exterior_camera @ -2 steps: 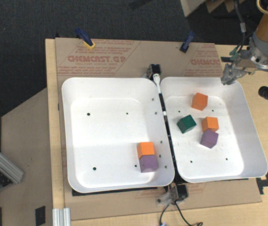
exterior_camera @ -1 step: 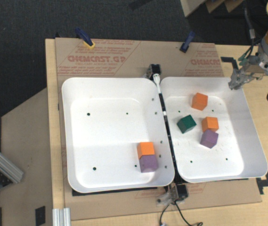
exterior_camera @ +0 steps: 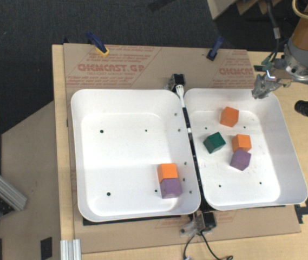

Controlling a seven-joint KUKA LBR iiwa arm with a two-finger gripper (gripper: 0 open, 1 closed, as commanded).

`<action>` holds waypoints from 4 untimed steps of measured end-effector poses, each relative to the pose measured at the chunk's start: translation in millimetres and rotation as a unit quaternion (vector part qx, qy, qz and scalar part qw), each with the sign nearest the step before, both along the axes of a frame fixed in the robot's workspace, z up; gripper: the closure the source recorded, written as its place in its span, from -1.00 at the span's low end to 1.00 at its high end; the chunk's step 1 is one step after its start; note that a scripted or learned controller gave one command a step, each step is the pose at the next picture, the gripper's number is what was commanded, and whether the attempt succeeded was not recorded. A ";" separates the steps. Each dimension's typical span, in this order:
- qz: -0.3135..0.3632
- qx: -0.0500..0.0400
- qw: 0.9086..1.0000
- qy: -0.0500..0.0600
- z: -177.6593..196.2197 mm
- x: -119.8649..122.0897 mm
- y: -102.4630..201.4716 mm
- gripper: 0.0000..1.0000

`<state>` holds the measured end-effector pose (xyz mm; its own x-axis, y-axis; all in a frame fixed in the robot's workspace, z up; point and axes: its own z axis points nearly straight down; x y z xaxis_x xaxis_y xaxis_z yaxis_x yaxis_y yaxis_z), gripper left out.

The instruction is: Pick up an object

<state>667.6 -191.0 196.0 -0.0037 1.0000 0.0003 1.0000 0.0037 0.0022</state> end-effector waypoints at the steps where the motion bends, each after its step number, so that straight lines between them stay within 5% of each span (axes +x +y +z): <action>1: -0.003 -0.001 1.000 0.001 1.6 -14.5 -35.3 1.00; 2: -0.002 -0.002 1.000 -0.001 12.9 -12.9 -33.3 1.00; 3: -0.003 0.000 1.000 0.003 1.0 -48.3 -32.9 1.00; 4: 0.000 -0.002 1.000 -0.003 56.6 -21.4 -24.4 1.00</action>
<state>646.2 -215.4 252.6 -0.0029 1.0000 -0.0032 1.0000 0.0029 0.0086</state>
